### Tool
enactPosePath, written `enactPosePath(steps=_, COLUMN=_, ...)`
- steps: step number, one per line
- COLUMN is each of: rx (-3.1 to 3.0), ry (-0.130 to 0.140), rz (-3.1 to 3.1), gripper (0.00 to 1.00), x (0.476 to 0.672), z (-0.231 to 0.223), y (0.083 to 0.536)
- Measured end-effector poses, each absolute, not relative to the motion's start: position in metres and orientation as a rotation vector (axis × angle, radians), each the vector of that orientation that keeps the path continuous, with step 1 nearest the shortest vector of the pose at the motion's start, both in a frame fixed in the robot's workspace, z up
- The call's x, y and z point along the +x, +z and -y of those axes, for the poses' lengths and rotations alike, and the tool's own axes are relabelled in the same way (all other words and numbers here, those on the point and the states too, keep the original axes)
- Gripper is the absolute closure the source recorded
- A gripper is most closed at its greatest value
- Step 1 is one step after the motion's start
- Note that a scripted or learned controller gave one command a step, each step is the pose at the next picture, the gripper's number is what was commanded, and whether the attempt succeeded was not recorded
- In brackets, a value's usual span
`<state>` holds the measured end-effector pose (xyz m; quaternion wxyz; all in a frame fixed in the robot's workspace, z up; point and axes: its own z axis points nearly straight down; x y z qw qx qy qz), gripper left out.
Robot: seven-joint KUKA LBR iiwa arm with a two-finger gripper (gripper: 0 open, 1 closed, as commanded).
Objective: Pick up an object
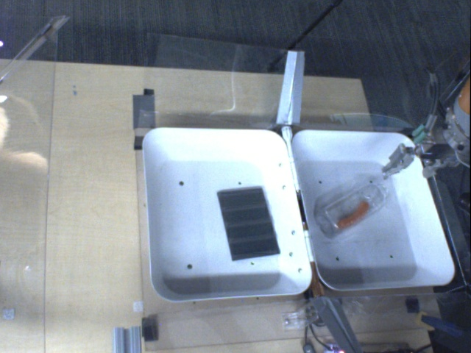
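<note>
Camera view is showing the arm (458, 127) reaching in from the right edge, its gripper (401, 158) hanging over the right bin (434, 271) near the upper right corner; whether it is open or closed cannot be told. One clear bottle (352, 208) with an orange piece inside is lying tilted in that bin. One dark ribbed block (248, 223) is lying in the left bin (169, 271).

1. A dark grey carpeted floor (184, 6) runs along the far edge, beyond the gripper (401, 160).
2. A pale wooden bench top (81, 197) spreads out well apart from the gripper, towards the view's left.
3. A grey metal post (292, 87) lies farther back than the gripper, to its left in the view.
4. Bright glare (15, 131) falls on the bench at the side farthest from the gripper.
</note>
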<state>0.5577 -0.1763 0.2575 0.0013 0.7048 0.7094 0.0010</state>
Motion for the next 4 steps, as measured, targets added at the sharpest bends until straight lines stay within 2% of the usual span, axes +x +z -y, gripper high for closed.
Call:
enactPosePath(steps=1, rx=2.079, ry=0.007, rz=-2.345, gripper=0.00, x=0.520, z=0.181, y=0.128)
enactPosePath(steps=2, rx=2.229, ry=-0.014, rz=-2.225, gripper=0.00, x=0.636, z=0.162, y=0.087)
enactPosePath(steps=3, rx=2.127, ry=0.008, rz=-2.300, gripper=0.00, x=0.671, z=0.129, y=0.197)
enactPosePath(steps=4, rx=2.020, ry=0.000, rz=-2.402, gripper=0.00, x=0.670, z=0.117, y=0.087)
